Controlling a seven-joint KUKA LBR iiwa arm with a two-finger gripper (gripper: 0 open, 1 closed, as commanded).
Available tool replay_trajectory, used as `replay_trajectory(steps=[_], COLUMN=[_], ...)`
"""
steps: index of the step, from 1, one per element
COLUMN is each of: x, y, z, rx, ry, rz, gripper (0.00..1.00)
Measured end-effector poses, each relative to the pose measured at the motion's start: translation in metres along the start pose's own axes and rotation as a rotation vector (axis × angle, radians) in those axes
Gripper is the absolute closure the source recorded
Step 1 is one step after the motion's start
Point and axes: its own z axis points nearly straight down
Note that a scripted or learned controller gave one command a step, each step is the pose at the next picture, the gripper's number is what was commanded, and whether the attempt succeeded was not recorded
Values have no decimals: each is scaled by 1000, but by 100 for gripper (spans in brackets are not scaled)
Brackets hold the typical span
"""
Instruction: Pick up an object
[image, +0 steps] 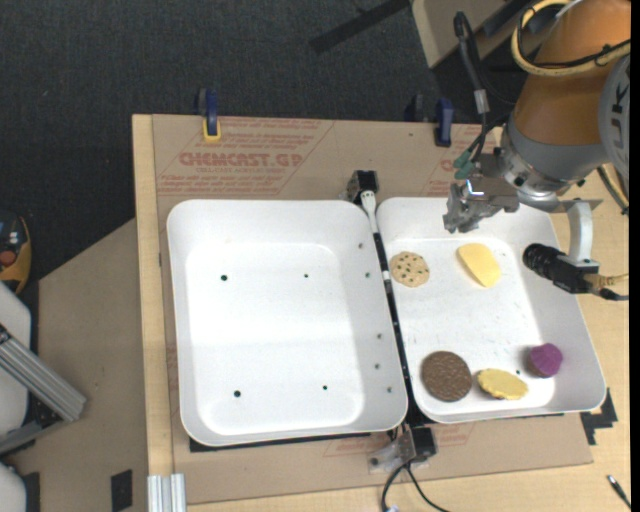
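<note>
The right bin (560, 400) holds several food-like objects. A tan chocolate-chip cookie (409, 268) lies near its left wall. A yellow wedge (480, 264) lies at the upper middle. Along the front sit a dark brown round cookie (446, 375), a flat yellow piece (502, 384) and a small purple lump (545, 359). My gripper (464, 221) hangs above the bin's back edge, just up and left of the yellow wedge, with nothing seen between its fingers.
The left bin (190, 300) stands beside the right one, split by a black divider strip (383, 290). A black cylinder part (552, 264) juts over the right bin's right side. Blue clamps (208, 110) hold the cardboard base at the back.
</note>
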Motion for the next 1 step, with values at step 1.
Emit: replay_trajectory(steps=[1], x=[-47], y=[35], z=[-54], rx=[8], ry=[-4], rz=[9], gripper=[100])
